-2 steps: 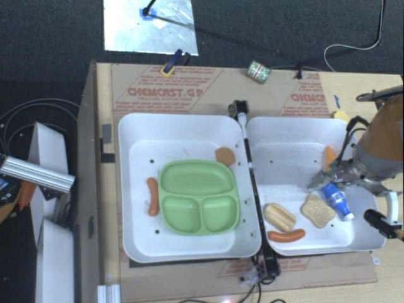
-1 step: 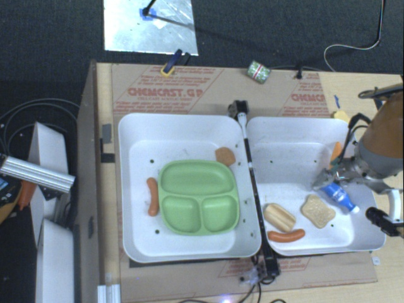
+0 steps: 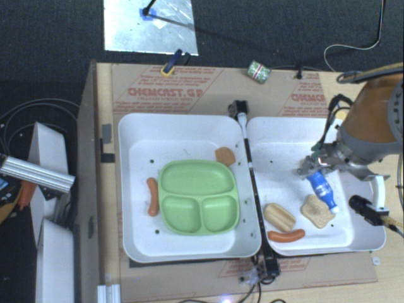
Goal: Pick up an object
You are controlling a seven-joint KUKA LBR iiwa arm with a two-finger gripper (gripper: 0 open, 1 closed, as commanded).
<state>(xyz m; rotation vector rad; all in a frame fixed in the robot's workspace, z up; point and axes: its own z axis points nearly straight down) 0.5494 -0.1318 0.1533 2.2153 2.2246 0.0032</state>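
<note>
The blue bottle (image 3: 321,188) lies in the right bin (image 3: 287,141), right of centre. Its long axis runs diagonally: the upper end points toward the bin's far left, and the white-capped end points toward the near right corner.

The arm (image 3: 372,122) enters from the right, with the orange band above the wrist. The wrist angles down and to the left into the right bin. The pincer (image 3: 314,167) sits at the upper end of the blue bottle, touching or just above it. How far the pincer is open cannot be determined, nor whether it has hold of the bottle.

Right bin contents: the blue bottle; a slice of bread (image 3: 317,211) just below it, touching or nearly so; a bread roll (image 3: 279,216) near the front left; a sausage (image 3: 286,235) along the front wall.

Left bin (image 3: 136,137) contents: a green divided plate (image 3: 199,196) with three compartments, at the centre; a second sausage (image 3: 152,197) just left of the plate, lying lengthwise front to back; a brown cookie (image 3: 225,156) at the plate's far right corner.

Both bins rest side by side on the counter (image 3: 189,90).
</note>
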